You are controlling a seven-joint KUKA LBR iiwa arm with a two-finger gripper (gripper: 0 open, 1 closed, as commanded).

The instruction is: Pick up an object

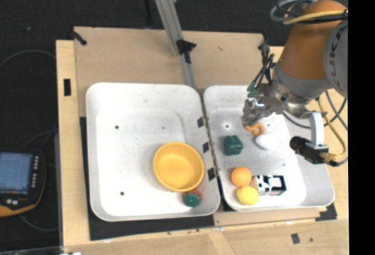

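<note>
My gripper (pixel 253 115) hangs over the back middle of the right bin (pixel 310 189). Just below its tip lies a small orange piece (pixel 253 128), with a white rounded object (pixel 267 141) right beside it. A dark green block (pixel 233 144) sits a little to the left. Toward the front of this bin lie an orange ball (pixel 241 176), a yellow lemon-like fruit (pixel 247 195) and a black-and-white toy (pixel 271 184). Whether the gripper touches the orange piece is unclear.
The left bin (pixel 117 113) holds a yellow bowl (pixel 179 166) and a small green and red object (pixel 191 198) at its front right corner. A metal pole (pixel 170 13) slants down to the bins' shared back edge. A black fitting (pixel 307 150) juts over the right bin.
</note>
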